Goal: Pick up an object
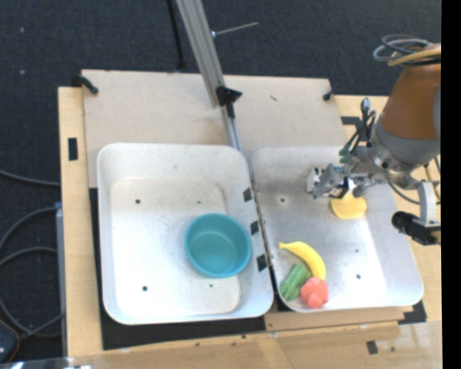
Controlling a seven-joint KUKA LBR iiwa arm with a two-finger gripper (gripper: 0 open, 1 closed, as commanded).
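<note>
Camera view showed the nearest candidate for the pick, a flat yellow piece, lying on the floor of the right bin in the right-centre of the frame, just below and to the right of the gripper. Whether the gripper was wide, narrow or closed could not be told; its metal parts blurred together, and nothing could be seen held in it. Lower in the same bin, against the front rim near the frame's bottom centre, a banana, a green pepper-like toy and a red toy sat packed together, touching. The left bin held a teal bowl toward its lower right. The likely trouble from here was a miss: the yellow piece looked thin and low, so a descent slightly off to its left would close on bare bin floor, or nudge the piece aside. Going for the front cluster instead risked catching two toys at once or pushing them against the rim. The arm reached in from the right edge, its orange band high at the upper right, wrist angled down and leftward so the tool hung over the upper middle of the right bin.
</note>
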